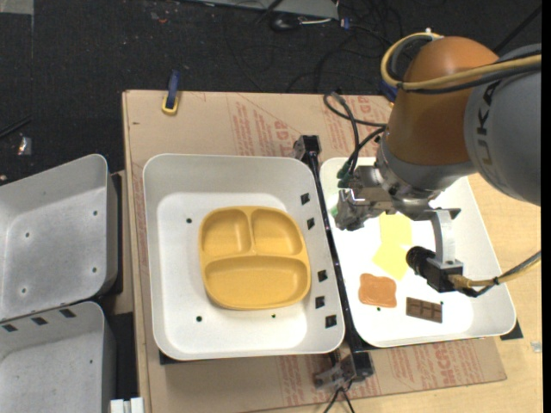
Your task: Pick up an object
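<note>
The right bin [492, 292] holds three small items. A flat pale yellow slice [394, 244] lies near its middle. An orange-brown toast-shaped piece [377, 290] sits in front of it, with a dark brown chocolate-bar piece [424, 310] to its right. My gripper [350, 210] hangs over the right bin's left side, just left of the yellow slice and behind the toast piece. The arm's wrist and orange band [439, 76] cover the back half of that bin. I see nothing held.
The left bin [172, 231] holds a yellow divided plate [255, 257]. A black divider with clips [320, 231] runs between the bins. A black fitting on a white bracket [430, 267] hangs off the arm over the right bin. Grey trays [52, 231] stand at far left.
</note>
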Available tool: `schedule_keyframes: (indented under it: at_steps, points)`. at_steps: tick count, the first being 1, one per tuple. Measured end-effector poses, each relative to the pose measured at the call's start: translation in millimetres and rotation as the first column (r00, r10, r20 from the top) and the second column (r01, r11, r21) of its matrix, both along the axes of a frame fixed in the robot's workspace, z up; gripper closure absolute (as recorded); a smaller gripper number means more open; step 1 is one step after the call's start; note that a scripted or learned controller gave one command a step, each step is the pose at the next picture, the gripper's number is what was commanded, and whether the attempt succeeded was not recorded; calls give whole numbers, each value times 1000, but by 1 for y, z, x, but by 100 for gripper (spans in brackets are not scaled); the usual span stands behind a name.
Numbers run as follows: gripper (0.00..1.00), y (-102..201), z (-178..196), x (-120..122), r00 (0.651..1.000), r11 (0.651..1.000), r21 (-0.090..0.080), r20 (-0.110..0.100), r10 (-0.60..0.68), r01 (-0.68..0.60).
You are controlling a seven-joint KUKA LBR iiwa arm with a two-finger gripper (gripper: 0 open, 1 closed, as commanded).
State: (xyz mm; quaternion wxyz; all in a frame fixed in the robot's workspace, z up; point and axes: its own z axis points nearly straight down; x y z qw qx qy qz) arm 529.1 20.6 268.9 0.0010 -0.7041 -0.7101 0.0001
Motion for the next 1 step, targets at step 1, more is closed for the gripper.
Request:
schedule_keyframes:
  at_steps: [1]
  points:
    - [100,49,-5,-18,1000,1000,-1,-1,-1,1]
